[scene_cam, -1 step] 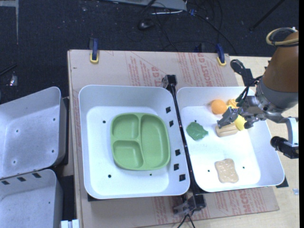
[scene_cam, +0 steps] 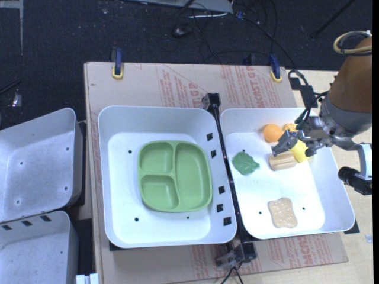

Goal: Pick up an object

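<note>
Right bin (scene_cam: 331, 215): five items. Left bin (scene_cam: 118, 218): one green tray (scene_cam: 175, 176). Tool (scene_cam: 288, 142) state unclear.

Arm: I reach in from the right edge, my grey body bent inward toward the left, orange band above the wrist at the upper right.
Wrist: angled down and leftward, dark cables looping up beside it.
Gripper (scene_cam: 290, 145): low and tilted, my dark fingers pointing down-left.
Finger state: I cannot make it out from this slant.
</note>
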Action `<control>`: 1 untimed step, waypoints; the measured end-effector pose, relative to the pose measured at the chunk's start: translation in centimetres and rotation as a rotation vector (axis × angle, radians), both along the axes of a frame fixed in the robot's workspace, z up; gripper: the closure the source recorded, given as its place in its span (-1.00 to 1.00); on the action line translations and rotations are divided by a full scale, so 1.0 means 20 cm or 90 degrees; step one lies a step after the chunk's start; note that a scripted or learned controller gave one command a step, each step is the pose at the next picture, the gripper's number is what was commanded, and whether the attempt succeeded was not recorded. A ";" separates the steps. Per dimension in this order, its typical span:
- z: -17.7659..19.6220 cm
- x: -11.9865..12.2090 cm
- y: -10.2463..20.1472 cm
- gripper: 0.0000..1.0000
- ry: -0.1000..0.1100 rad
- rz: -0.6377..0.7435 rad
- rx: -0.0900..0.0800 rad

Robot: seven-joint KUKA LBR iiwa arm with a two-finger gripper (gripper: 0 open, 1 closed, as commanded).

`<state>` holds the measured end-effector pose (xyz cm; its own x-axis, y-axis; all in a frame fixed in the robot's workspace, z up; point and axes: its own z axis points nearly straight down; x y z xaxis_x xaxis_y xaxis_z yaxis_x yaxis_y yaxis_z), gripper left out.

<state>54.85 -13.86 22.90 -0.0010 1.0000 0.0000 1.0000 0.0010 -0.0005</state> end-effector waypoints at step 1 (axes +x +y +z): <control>-0.23 -0.04 0.01 -1.00 0.003 -0.001 0.001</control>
<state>54.01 -13.75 18.24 0.0005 1.0000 0.0009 1.0000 -0.0005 -0.0055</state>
